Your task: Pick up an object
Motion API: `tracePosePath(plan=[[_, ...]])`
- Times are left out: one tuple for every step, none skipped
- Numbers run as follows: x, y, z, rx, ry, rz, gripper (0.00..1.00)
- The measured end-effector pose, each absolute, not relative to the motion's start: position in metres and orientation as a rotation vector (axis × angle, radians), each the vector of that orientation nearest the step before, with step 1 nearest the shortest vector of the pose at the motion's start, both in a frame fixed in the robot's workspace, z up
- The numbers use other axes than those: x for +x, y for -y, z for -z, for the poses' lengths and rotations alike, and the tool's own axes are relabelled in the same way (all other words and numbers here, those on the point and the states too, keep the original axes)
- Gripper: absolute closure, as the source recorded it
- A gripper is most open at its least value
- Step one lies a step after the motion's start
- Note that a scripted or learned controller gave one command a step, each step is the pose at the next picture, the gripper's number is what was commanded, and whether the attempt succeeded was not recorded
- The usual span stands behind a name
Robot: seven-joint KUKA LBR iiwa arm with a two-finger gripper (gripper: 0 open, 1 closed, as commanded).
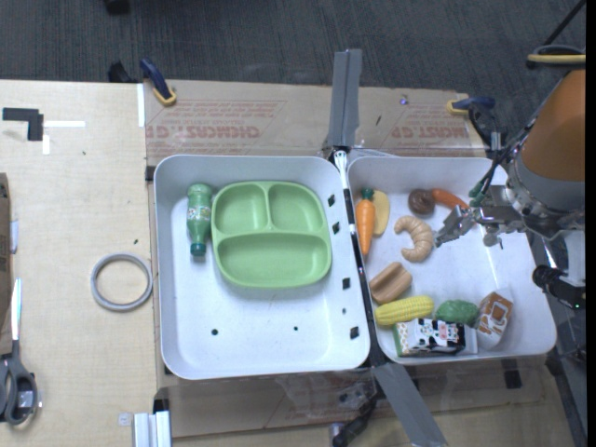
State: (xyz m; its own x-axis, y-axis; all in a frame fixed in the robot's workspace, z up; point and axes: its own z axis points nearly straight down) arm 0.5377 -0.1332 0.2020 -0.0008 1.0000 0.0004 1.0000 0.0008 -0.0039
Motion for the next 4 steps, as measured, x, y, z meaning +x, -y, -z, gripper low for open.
tracePosePath(plan=[[0.611, 0.138, -0.096, -2.095, 2.341, -0.002, 0.00], [0.625, 0.135, -0.092, -2.406, 2.021, -0.001, 0.00], [0.659, 0.142, -0.093, -2.333, 2.107, -0.001, 0.00], [0.639, 0.204, -0.160, -2.181, 2.265, -0.001, 0.00]])
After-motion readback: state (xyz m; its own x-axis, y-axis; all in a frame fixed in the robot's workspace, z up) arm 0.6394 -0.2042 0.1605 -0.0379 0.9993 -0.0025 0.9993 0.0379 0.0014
